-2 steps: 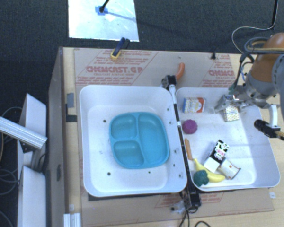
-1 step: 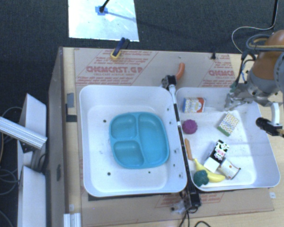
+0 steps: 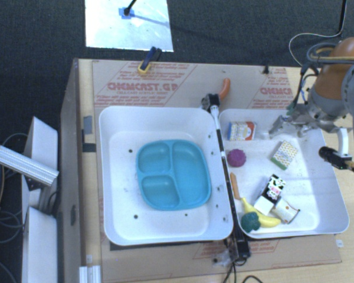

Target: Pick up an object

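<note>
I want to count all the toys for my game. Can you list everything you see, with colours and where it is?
Left bin: one, white, left on bench
Tray: one, blue, three sections, in left bin
Right bin: one, white, right on bench
Small box: one, white and orange, right bin's far left corner
Ball: one, purple, right bin's left side
Patterned block: one, pale green, right bin's middle
Cow-print carton: one, black and white, right bin's near part
Banana: one, yellow, right bin's near edge
Green lump: one, by banana
Gripper: one, grey, over right bin's far edge
</note>
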{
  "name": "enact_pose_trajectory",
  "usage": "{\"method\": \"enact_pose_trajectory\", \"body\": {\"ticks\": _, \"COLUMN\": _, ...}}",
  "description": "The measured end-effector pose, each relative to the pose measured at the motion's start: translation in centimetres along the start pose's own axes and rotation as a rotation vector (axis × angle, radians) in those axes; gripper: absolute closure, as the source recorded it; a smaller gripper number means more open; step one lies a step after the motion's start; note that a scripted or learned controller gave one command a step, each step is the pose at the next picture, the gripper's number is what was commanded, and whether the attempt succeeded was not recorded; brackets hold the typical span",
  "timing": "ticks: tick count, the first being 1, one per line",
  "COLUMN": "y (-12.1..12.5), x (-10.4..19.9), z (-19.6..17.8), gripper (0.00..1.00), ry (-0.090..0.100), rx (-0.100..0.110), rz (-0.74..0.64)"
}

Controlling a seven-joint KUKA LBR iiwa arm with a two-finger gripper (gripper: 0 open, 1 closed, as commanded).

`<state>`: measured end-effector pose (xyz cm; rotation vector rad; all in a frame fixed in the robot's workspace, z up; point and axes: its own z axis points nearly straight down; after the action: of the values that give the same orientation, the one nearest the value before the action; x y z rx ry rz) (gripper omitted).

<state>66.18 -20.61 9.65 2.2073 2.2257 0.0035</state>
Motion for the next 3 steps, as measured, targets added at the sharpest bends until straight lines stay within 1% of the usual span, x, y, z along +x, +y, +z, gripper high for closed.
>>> {"method": "enact_pose_trajectory", "body": {"ticks": 1, "y": -4.9, "x": 6.3, "z": 1.2, "gripper": 0.0, "ry": 0.004, "rx": 0.005, "rz": 0.005}}
{"method": "enact_pose_trajectory", "body": {"ticks": 2, "y": -11.2, "x": 6.9, "z": 0.7, "gripper": 0.0, "ry": 0.003, "rx": 0.006, "rz": 0.007}}
{"method": "enact_pose_trajectory", "body": {"ticks": 3, "y": -13.9, "x": 10.4, "z": 0.8, "gripper": 0.0, "ry": 0.004, "rx": 0.006, "rz": 0.006}}
